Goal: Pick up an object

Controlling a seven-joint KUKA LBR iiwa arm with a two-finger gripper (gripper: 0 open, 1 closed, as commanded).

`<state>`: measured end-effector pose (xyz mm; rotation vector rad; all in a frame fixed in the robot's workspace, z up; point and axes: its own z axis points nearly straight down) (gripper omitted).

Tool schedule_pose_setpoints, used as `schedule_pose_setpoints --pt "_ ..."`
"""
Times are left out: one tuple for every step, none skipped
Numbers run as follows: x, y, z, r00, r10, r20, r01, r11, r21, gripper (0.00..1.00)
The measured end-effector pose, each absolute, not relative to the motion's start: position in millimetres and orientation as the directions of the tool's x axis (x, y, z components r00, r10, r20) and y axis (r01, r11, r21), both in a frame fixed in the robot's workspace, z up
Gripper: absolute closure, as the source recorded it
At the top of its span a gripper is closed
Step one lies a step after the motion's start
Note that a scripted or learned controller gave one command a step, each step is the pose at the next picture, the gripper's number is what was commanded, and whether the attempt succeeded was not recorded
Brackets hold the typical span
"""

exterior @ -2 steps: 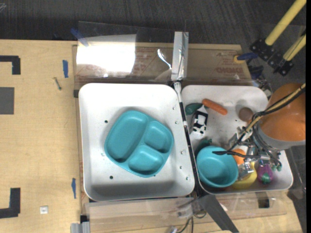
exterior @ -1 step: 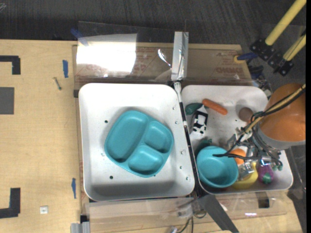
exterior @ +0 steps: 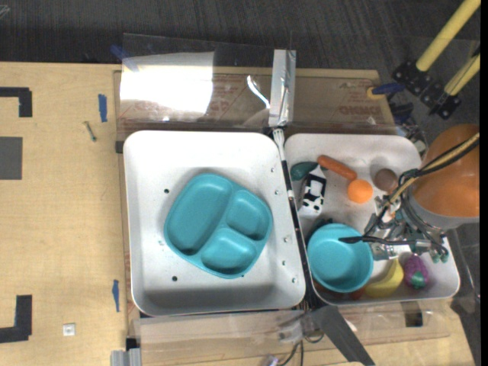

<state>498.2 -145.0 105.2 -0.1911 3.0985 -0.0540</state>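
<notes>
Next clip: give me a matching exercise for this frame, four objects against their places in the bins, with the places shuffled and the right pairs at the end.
Things:
1. teal divided plate
2. teal bowl
3. carrot
4. purple grapes

Places:
A. right bin's far side, by the orange ball
B. right bin's near left part
C. middle of the left bin
D. right bin's near right corner, beside the yellow fruit

Pairs: 1-C, 2-B, 3-A, 4-D
</notes>
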Motion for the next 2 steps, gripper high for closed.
schedule_pose_setpoints --pt "574.6 -80.2 198.7 -0.998 -0.062 -0.016 -0.062 0.998 0.000 1.00" --pt "575.3 -150.6 89.9 -0.978 -0.210 -0.012 -0.210 0.978 -0.004 1.00"
